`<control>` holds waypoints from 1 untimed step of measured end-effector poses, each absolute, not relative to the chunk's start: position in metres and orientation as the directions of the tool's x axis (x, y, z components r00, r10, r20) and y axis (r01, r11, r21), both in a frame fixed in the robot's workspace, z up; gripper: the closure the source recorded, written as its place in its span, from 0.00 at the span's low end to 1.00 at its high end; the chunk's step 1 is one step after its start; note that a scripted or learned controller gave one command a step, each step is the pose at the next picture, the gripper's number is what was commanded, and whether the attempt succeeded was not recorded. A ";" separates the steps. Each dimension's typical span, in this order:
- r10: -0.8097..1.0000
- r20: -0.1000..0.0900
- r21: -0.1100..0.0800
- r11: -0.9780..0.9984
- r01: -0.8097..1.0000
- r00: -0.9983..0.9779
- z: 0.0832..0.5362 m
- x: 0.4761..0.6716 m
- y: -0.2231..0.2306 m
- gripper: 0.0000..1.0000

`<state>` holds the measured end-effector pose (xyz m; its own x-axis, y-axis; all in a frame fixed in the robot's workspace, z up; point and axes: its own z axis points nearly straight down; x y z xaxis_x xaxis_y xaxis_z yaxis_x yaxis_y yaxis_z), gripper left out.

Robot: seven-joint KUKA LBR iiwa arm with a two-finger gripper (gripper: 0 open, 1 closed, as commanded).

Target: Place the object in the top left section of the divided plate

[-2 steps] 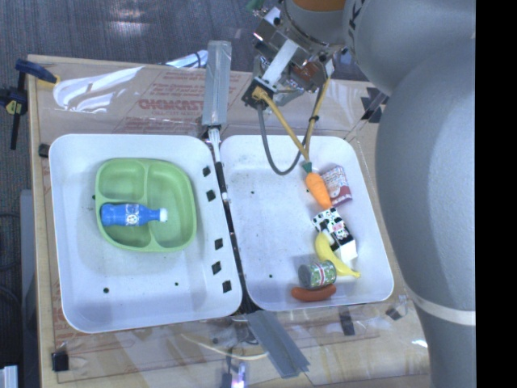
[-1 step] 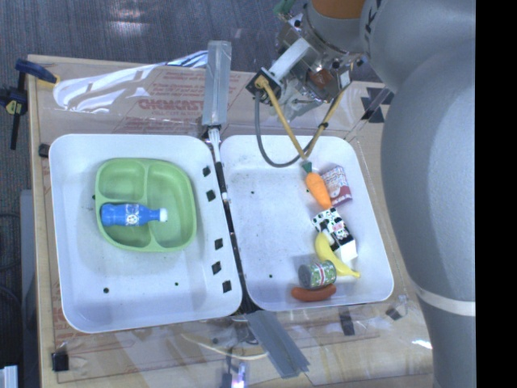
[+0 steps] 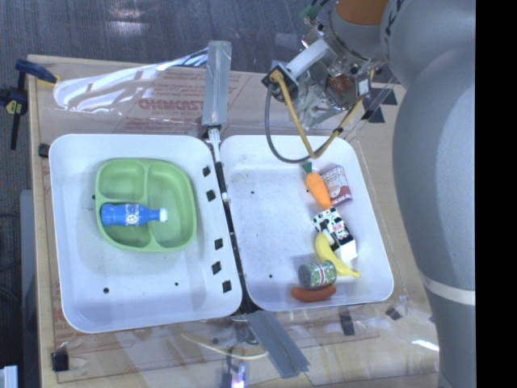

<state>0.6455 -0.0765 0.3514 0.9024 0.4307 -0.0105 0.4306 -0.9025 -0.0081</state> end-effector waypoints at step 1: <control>0.257 -0.012 -0.007 -0.966 0.257 0.966 0.331 0.648 -0.110 1.00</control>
